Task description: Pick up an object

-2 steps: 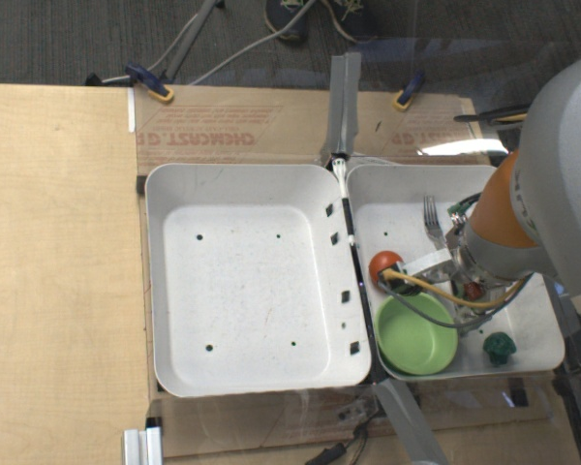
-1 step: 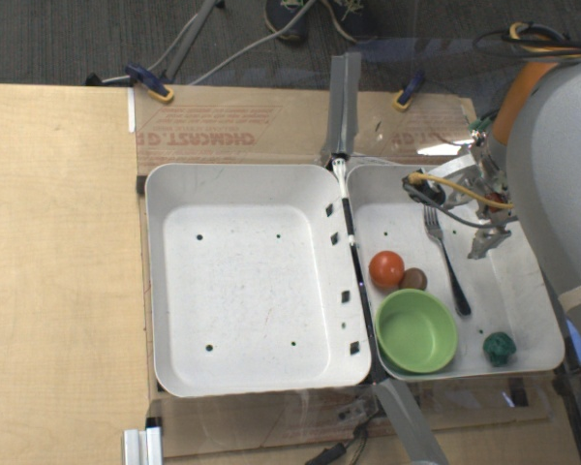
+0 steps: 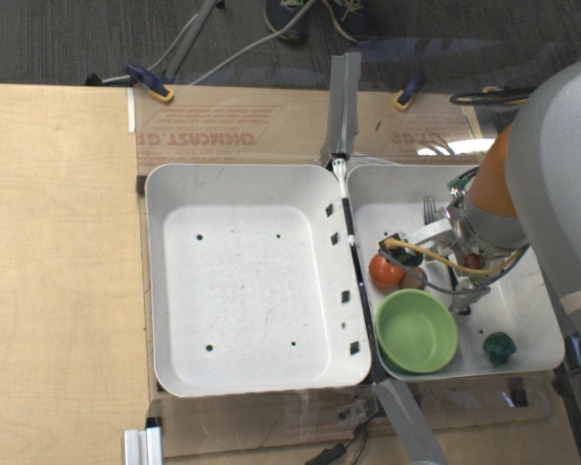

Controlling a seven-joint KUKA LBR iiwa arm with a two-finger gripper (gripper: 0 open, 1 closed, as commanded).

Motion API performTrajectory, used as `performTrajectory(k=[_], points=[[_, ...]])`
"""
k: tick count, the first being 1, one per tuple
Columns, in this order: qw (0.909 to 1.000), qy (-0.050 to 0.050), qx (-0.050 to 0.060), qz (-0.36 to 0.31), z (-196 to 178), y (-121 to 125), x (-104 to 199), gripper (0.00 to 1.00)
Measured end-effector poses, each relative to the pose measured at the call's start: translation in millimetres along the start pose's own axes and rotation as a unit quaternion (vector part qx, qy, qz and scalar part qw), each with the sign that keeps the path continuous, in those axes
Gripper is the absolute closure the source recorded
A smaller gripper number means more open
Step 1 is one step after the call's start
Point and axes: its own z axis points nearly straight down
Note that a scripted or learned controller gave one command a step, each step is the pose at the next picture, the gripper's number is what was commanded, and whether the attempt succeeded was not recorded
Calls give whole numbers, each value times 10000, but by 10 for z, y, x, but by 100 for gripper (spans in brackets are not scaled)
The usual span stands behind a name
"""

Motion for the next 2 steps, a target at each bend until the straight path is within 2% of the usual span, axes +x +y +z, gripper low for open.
performTrajectory(k=[1, 2], points=[[10000, -3, 8, -10, -4, -182, -57, 0], [10000, -3, 7, 4, -1, -174, -318, 0]])
